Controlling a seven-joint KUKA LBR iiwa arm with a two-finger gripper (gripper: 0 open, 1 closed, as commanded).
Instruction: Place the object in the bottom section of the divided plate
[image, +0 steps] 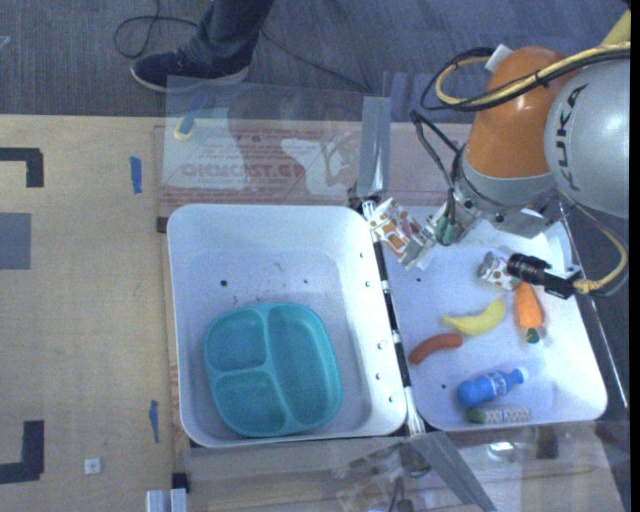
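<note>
A: Gripper (405, 238) sits over the top-left corner of the right bin (585, 395), by the wall between bins. Fingers pinch a small packet (393, 228), white with orange print.

B: Pinched for sure?

A: Packet lies between the fingertips, tilted, above the bin rim. Grip looks pressed onto it.

B: Plate?

A: Teal divided plate (270, 370) lies in the left bin (190, 260), lower half. All three sections bare. Well apart from the gripper.

B: What else is in the right bin?

A: Banana (477, 318) mid-bin, red sausage (435, 346) just below-left of it. Carrot (529, 310) to the banana's right. Blue bottle (489, 386) near the bottom edge. A small silver thing under the arm's wrist, too blurred to name.

B: Surroundings?

A: Wooden bench (80, 330) with black tape marks and blue tape bits. Clear sheet (260, 140) behind the left bin. Grey floor at top, with cables and a dark shoe (190, 62).
</note>
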